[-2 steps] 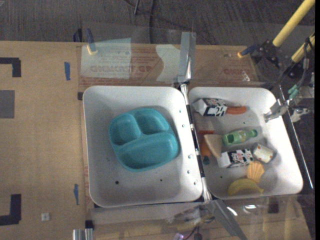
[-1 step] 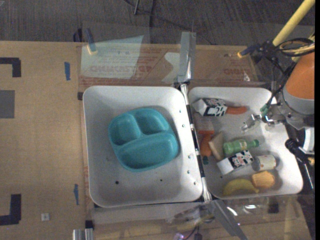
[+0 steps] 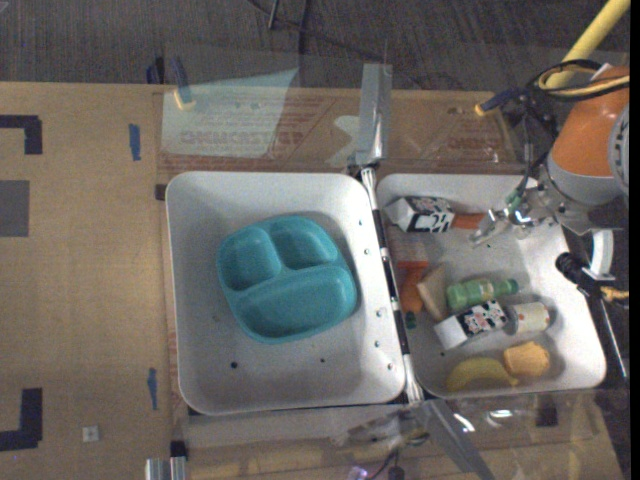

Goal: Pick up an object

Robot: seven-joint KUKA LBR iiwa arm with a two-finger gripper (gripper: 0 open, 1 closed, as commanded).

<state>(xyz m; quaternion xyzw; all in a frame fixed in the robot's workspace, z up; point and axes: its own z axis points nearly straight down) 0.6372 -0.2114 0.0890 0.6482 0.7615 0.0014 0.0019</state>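
hovering pincer [image 3: 505, 218], perhaps metal, glossy teal tray [image 3: 287, 278]

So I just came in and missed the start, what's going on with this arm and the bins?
A program is driving the arm to pick up an object. Its tool hangs over the back of the right bin, near a small black-and-white carton; nothing shows between its fingers. Lower in that bin lie a green bottle, a cow-print bottle and a yellow banana. The left bin holds a teal divided plate.

Teal tray [image 3: 288, 290] in left bin [image 3: 190, 208]; arm [image 3: 592, 138] over right bin [image 3: 580, 368].
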